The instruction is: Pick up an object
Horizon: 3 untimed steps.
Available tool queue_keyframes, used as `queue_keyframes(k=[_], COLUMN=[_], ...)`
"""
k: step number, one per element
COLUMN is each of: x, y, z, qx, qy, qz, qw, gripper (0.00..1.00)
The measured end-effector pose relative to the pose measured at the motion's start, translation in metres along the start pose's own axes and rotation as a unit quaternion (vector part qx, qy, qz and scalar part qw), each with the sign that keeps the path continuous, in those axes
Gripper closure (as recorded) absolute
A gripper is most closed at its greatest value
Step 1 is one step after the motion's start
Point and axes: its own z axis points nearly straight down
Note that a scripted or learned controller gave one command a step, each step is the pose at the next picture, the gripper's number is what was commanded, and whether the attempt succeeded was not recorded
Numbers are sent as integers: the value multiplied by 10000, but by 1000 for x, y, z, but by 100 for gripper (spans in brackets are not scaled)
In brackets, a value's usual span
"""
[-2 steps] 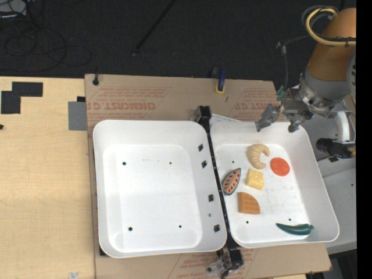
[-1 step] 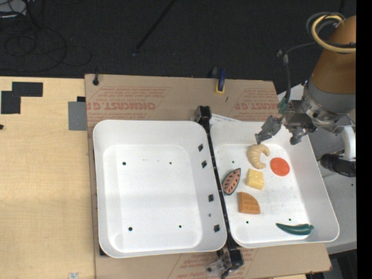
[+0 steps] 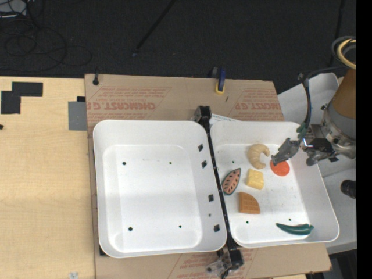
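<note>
While the gripper [image 3: 283, 156] hovers by the red disc [image 3: 281, 168] — fingers unreadable — the cardboard [image 3: 174, 97] reads "CHEMCRST" upside-down.

Red print "CHEWCAST C.D", upside down, on cardboard sheet [image 3: 174, 97] behind bins, repeated to its right

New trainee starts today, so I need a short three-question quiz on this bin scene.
1. True or false: the croissant lies in the left bin.
2. Which item lies nearest the pincer? A) green pepper B) red round piece C) yellow cheese block
3. Fill in: the toast-coloured wedge lies in the ___ bin.

Key: 1 false; 2 B; 3 right.
</note>
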Motion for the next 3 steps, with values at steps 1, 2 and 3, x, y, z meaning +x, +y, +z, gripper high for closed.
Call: queue_keyframes(k=[1, 2, 3], x=[41, 40, 37], y=[-31, -6, -7], z=[153, 195, 184], qx=[78, -13, -6], qy=[30, 3, 3], qz=[-16, -16, 32], qw=[10000, 10000, 10000], gripper=[0, 0, 100])
